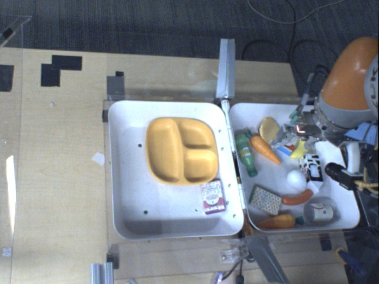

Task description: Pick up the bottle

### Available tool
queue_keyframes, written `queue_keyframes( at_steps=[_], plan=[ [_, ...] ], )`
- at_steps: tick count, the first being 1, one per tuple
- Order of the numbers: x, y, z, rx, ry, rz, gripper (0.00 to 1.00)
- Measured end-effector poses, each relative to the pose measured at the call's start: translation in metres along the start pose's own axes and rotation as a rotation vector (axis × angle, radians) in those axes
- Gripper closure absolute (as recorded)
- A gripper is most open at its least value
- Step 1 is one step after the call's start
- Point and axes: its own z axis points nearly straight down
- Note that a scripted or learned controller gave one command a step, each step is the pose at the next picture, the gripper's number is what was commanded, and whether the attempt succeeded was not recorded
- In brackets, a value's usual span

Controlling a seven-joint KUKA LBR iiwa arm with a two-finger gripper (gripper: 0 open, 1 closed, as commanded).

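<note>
The bottle (244, 152) is green and lies on its side along the left wall of the right bin (349, 218), neck toward the back. An orange carrot (265, 149) lies just to its right. My gripper (294, 132) hangs over the back middle of the right bin, to the right of the bottle and apart from it, above a yellow and blue item (294, 150). Nothing shows in its grasp.
The right bin also holds a yellow round piece (269, 128), a white ball (294, 179), a sausage (296, 197), a patterned sponge (265, 200), a grey can (320, 212) and a black-and-white pack (312, 168). The left bin (127, 176) holds a yellow divided tray (180, 149) and a small packet (213, 196).
</note>
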Motion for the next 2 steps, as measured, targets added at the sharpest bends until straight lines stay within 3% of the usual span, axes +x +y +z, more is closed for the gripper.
queue_keyframes(
  at_steps=[1,2],
  plan=[
    [0.009,0.016,0.101,-0.008,0.0,0.181,0.0],
    [-0.042,0.024,0.101,-0.007,0.001,0.252,0.0]
  ],
)
